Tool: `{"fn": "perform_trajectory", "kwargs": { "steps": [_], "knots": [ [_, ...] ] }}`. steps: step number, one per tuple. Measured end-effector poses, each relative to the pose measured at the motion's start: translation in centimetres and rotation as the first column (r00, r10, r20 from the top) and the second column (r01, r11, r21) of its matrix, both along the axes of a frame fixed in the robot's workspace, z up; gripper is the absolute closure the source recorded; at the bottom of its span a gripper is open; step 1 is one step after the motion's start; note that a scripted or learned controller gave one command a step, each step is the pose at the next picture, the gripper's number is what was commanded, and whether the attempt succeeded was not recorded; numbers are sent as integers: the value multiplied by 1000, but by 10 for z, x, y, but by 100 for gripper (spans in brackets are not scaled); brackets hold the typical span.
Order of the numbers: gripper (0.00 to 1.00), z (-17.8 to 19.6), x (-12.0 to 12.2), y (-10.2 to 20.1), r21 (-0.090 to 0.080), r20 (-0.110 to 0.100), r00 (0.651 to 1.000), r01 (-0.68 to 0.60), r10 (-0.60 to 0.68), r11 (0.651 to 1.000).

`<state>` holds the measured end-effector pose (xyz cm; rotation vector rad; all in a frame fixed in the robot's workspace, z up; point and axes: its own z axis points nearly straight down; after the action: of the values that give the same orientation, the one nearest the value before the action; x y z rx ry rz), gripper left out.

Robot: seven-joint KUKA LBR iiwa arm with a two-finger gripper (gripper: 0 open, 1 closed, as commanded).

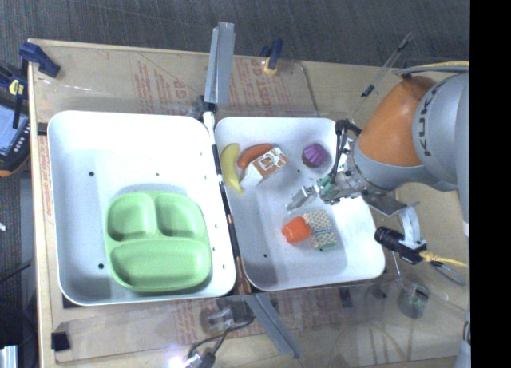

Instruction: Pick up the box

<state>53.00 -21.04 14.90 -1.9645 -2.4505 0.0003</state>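
The gripper point(306, 195) hangs low over the middle of the right bin point(351, 267), its metal fingers point(299, 198) pointing toward the bin's centre with nothing between them; they look slightly parted, with a narrow gap. Just below them lie an orange toy point(295, 231) and, touching it on the right, a chequered packet point(320, 229). The box point(268, 164), small and white with orange print, sits up and to the left of the fingers, near the bin's top edge, against a red sausage-like toy point(254, 152) and close to a banana point(230, 167). A purple toy point(315, 154) lies above the gripper. The left bin point(72, 143) holds a green divided tray point(158, 240). By my judgement the pick is not yet made: the box rests untouched, so approach, grasp and lift all remain
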Motion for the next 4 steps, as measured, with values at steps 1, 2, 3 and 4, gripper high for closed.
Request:
{"fn": "perform_trajectory", "kwargs": {
  "steps": [1,2,3,4],
  "knots": [
    [0,-44,-33,2,1,-5,986,168,-168,986],
    [100,-35,-32,2,2,-8,987,163,-163,987],
    [100,50,-46,42,-1,1,994,-113,113,994],
    [100,87,-52,78,-1,2,997,81,-81,997]
  ]
}}
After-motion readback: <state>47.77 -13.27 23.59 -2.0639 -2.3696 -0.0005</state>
